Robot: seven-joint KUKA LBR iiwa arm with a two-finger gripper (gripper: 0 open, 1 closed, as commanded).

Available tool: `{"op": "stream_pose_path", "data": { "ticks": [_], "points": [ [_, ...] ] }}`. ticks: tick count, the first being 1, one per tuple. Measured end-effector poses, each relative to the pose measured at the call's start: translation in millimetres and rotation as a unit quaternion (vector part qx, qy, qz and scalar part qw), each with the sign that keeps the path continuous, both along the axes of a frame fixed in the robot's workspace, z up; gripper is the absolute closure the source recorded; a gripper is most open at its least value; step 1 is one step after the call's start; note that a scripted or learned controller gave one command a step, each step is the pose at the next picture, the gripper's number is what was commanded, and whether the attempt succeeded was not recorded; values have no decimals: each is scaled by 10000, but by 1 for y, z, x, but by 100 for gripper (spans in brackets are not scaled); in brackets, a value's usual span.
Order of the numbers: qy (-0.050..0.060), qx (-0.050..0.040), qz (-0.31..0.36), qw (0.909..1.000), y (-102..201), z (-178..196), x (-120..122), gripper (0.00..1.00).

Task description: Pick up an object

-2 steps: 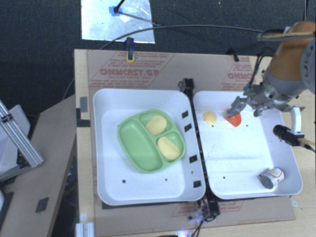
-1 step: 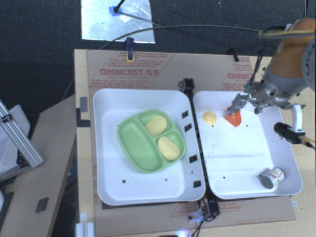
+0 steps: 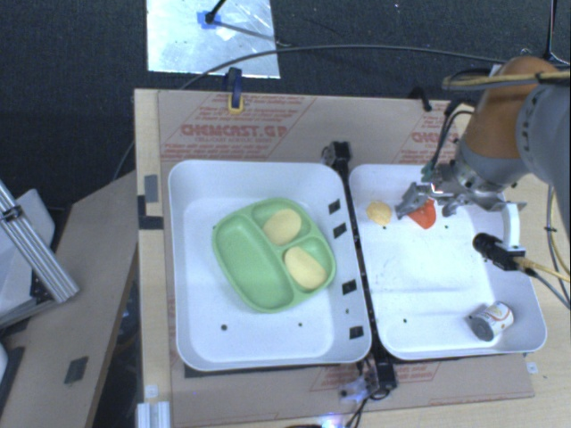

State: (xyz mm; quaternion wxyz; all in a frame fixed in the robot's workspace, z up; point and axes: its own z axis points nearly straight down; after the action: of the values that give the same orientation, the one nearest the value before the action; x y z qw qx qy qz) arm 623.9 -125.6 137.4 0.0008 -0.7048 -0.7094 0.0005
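Bench panel (image 3: 268,127): brown board with red lettering, carries both bins side by side.

Left bin (image 3: 196,328): shallow, white. Holds a green divided tray (image 3: 241,261) set at a slant, one long compartment and two small ones. Upper small compartment: a pale yellow rounded piece (image 3: 284,226). Lower small compartment: a second yellow piece (image 3: 305,268). Long compartment bare.

Right bin (image 3: 428,319): shallow, white. Arm (image 3: 508,123) comes in from the right, grey with orange section above the wrist, reaching over the bin's upper part.

Gripper (image 3: 419,205): low over the upper middle of the right bin, overlapping a small red-orange object (image 3: 425,216). Cannot tell how the fingers stand, nor whether they hold the red-orange object.

Small yellow object (image 3: 380,212): on the bin floor just left of the gripper, apart from it.

Small grey and white cylinder with orange mark (image 3: 489,320): lying on its side in the lower right corner of the right bin, well apart from the gripper
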Motion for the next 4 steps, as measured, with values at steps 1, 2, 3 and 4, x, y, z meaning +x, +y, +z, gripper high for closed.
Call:
{"op": "stream_pose_path", "data": {
  "ticks": [1, 2, 3, 4],
  "points": [
    [0, -1, -17, 10000, 1, -52, 0, 0],
    [-31, -6, -13, 10000, 0, -38, 2, 100],
    [-48, -11, -11, 10000, -8, 16, 11, 100],
    [-37, -9, -25, 10000, -16, 66, 9, 100]
  ]
}}
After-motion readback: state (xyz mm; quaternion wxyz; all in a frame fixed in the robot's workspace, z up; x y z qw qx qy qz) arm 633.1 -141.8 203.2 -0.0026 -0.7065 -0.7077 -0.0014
